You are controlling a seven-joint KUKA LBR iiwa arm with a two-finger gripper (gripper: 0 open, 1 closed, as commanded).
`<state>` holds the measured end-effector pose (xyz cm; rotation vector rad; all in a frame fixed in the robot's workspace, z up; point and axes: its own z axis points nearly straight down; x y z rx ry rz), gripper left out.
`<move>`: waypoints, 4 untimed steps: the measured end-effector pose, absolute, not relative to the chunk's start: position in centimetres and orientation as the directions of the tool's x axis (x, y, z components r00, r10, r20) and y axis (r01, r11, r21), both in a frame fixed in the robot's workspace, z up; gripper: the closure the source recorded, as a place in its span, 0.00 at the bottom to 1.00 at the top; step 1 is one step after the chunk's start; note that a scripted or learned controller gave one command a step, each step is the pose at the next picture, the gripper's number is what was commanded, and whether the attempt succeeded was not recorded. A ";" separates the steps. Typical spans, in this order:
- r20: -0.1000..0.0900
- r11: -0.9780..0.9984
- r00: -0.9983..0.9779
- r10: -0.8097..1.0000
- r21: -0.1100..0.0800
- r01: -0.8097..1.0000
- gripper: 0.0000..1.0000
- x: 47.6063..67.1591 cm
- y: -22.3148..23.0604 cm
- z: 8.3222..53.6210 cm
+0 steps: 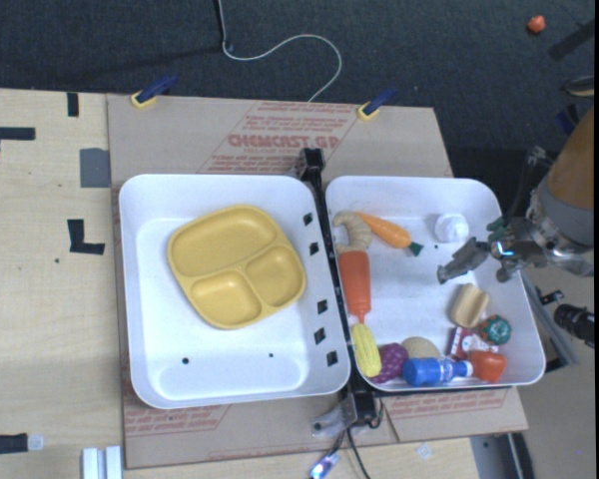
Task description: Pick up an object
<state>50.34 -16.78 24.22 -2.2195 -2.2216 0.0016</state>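
- We see the pincer (466, 263) low over the right bin (416, 289), near its right side. Its fingers are spread apart with nothing between them.
- The toys all lie in that bin; the tan block (468, 305) sits just under the pincer.
- We think no toy is picked yet. Closing and lifting are left.

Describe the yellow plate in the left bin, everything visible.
The yellow plate is a rounded, glossy tray that looks like plastic, moulded into three sections: one large along its upper left, two smaller toward its lower right. All three look empty. It lies flat, right side up, turned at a slant, on the floor of the left bin, in its upper middle. Nothing else touches it.
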 end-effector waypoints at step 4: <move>0.001 0.005 -0.005 1.000 -0.002 1.000 1.00 48.3 2.3 34.3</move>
